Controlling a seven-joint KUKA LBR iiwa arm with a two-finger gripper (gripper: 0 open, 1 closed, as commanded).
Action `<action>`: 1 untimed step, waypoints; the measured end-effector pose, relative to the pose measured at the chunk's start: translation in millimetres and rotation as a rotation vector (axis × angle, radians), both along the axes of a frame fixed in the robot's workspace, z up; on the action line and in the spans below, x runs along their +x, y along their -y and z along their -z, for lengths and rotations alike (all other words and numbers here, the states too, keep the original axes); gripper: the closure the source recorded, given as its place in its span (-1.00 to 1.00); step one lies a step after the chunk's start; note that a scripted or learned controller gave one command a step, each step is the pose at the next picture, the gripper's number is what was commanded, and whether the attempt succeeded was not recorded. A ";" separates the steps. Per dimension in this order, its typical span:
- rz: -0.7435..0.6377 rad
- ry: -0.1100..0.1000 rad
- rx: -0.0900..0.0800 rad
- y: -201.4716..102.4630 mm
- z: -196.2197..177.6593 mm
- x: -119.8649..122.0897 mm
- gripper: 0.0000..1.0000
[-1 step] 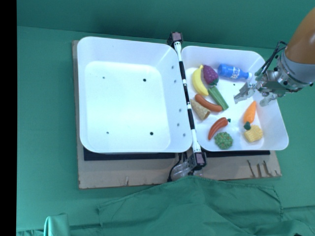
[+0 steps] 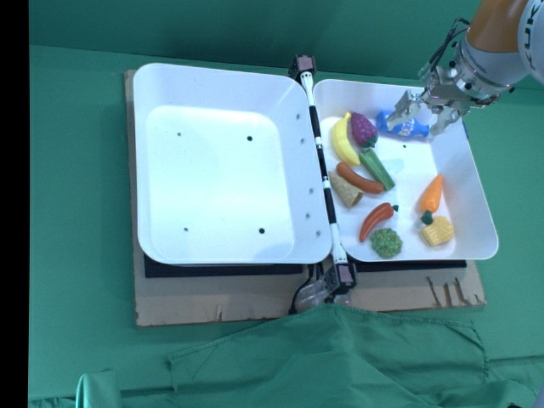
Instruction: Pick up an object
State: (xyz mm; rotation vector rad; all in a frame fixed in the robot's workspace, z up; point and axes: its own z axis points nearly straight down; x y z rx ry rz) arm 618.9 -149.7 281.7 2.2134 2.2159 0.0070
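One arm (image 2: 510,15) slants in from the right, its pincer (image 2: 422,115) spread open astride the blue object (image 2: 401,126).

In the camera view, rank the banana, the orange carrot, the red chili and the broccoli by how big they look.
1. banana, the longest.
2. orange carrot and red chili: they look about alike, so I won't rank them.
3. broccoli, the smallest and most compact.
All lie in the right bin at similar range.

Grey arm (image 2: 517,39) with orange band, dark cable, metallic silver gripper (image 2: 422,116) with pale fingers.
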 end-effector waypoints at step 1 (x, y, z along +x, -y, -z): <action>0.002 -0.007 0.002 -29.4 9.2 7.5 -1.00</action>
